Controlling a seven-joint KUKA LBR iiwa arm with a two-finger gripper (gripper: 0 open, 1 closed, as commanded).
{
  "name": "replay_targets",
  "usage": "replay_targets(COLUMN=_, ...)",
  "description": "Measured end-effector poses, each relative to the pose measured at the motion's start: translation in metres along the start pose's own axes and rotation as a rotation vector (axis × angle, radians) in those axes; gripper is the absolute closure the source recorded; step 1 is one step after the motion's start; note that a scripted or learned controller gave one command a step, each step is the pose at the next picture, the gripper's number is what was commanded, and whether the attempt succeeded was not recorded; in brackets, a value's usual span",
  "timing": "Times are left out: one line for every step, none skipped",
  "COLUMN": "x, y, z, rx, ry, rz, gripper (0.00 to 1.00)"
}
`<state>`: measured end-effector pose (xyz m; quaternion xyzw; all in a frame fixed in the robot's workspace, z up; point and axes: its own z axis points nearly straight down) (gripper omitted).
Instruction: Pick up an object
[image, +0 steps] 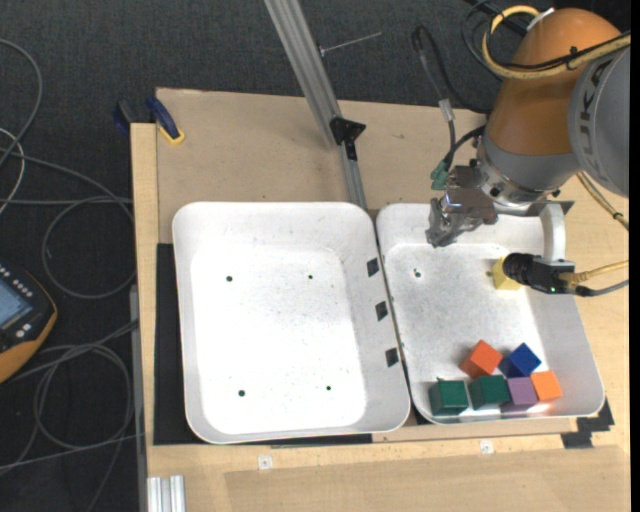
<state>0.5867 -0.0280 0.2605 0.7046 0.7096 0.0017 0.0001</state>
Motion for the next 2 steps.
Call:
replay_targets(x=0.056, y=0.017, z=0.0, rx=0.0, ry=-0.001, rz=0.0, gripper=1.0)
replay_targets(x=0.108, y=0.036, z=0.016, rx=0.002, ry=-0.001, rz=0.001, gripper=1.0)
